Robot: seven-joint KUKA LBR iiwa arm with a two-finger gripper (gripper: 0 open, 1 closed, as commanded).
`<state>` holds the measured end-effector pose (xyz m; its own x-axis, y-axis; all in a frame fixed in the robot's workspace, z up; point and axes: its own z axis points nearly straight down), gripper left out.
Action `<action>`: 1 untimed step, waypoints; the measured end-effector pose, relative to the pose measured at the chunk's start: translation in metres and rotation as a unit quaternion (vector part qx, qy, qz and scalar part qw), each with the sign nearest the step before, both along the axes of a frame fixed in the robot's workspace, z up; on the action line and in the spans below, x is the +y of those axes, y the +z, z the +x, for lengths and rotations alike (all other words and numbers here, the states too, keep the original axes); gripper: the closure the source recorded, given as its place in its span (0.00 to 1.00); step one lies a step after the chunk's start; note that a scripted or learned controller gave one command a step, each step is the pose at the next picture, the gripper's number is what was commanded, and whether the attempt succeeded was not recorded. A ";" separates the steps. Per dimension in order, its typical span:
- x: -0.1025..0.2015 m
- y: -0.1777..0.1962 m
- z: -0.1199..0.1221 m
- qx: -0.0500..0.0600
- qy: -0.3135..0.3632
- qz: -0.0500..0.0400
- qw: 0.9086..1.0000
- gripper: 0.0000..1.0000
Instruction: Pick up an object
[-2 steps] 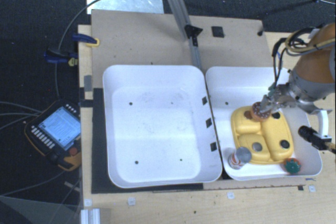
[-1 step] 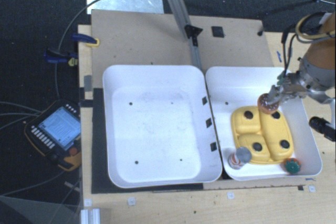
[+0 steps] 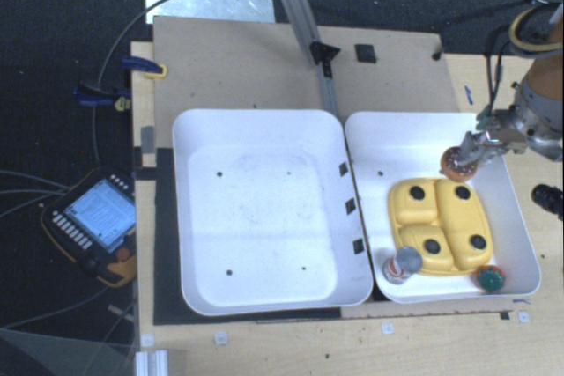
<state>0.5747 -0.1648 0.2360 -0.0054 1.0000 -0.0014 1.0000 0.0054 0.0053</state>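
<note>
The gripper (image 3: 465, 156) sits low in the right bin (image 3: 379, 145), and whether it grips the small brownish object (image 3: 456, 164) at its tip I cannot tell. At six o'clock from it lies a yellow block (image 3: 439, 226), with a grey piece (image 3: 404, 262) and a green ball (image 3: 490, 278) beyond. At nine o'clock sits the left bin (image 3: 260, 207) on the tan bench (image 3: 247, 66), over dark carpet (image 3: 62, 4).

We can read no text, label, brand or number anywhere. The lit screen of the handheld pendant (image 3: 99, 216), left of the counter (image 3: 247, 66), is too blurred for us to make out.
</note>
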 end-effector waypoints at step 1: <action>0.053 -0.011 0.005 0.002 0.002 0.001 1.000 1.00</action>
<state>0.5795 -0.1114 0.2245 -0.0096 1.0000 0.0016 1.0000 0.0096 0.0019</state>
